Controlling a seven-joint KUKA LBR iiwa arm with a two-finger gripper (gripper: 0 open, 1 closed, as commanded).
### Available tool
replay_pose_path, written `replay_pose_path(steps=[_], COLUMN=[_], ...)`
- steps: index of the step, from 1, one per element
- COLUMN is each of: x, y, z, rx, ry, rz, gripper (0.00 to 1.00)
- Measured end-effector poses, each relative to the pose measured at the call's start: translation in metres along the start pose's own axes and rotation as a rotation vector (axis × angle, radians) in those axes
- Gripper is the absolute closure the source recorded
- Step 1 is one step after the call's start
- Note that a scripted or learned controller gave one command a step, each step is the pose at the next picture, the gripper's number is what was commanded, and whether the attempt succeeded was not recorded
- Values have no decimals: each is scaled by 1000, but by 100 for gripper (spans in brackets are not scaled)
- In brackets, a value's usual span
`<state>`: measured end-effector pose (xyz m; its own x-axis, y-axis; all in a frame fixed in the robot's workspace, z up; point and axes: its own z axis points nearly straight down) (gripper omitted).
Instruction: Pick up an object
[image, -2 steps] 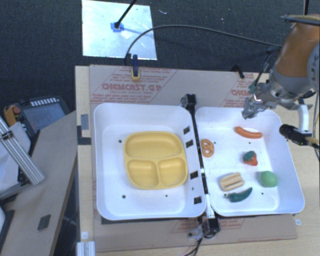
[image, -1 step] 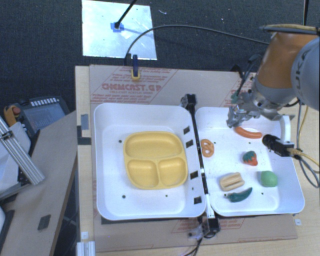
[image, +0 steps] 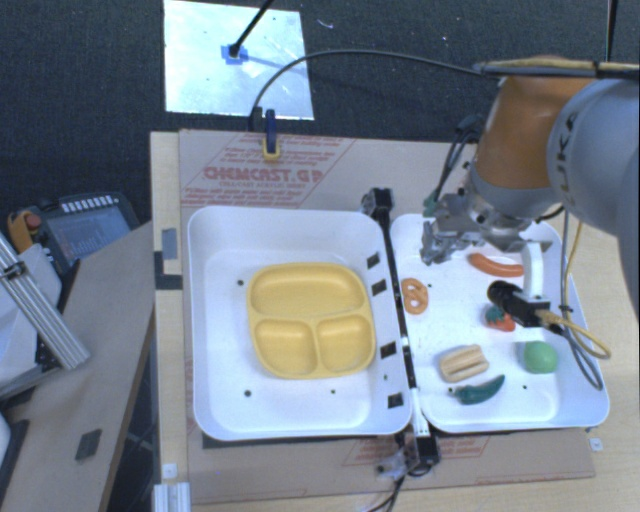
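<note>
Camera view, single frame. Two white bins are seen side by side on a printed cardboard sheet (image: 262, 172).

Left bin (image: 205, 300): one yellow tray (image: 308, 318) with three compartments, lying flat near the middle, with nothing in its compartments.

Right bin (image: 585, 405): six small items are noted.
- Orange pretzel (image: 413, 296), close to the bin's left wall.
- Orange-red sausage (image: 496, 265), lying crosswise in the far half.
- Tan bread roll (image: 463, 361), in the near half.
- Dark green pepper (image: 478, 389), just beside the roll on its near side.
- Light green ball (image: 540, 356), right of the roll and apart from it.
- Orange and green piece (image: 497, 319), between sausage and ball, partly hidden by robot hardware; its kind cannot be made out.

Arm (image: 545, 130): it is reached in from the right, the orange band showing above the grey wrist. The gripper (image: 438, 248) is placed over the far left part of the right bin, pointing downward. It is just beside the left end of the sausage and beyond the pretzel. No item is seen in its grasp. Whether it is open or closed cannot be told at this slant, nor whether the bin floor is touched. All six items are recorded as lying on the bin floor.
</note>
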<state>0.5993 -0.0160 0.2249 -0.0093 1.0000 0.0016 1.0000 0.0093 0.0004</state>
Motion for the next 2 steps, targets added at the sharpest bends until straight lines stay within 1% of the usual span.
replay_pose_path(steps=[1,2], x=[45,99], y=[-22,-47], z=[10,14], rx=[2,2], ry=[0,1], rz=[0,-1], gripper=[100,100])
